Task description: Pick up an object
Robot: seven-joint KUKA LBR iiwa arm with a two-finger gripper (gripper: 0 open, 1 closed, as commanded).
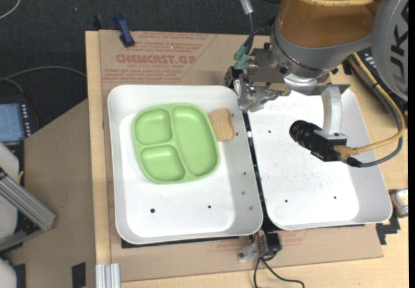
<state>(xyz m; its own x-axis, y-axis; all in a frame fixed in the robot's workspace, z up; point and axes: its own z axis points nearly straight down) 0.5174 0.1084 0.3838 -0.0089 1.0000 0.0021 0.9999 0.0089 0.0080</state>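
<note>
Where the bins meet, pincer (249, 92) beside tan block (222, 124), green tray (175, 143).

The bench carries two shallow white bins, a left bin (130, 202) and a right bin (324, 202), one green three-compartment plate (175, 143), one tan piece (222, 124) that may be a cracker or bread slice, and one grey-and-orange arm (331, 8).
</note>
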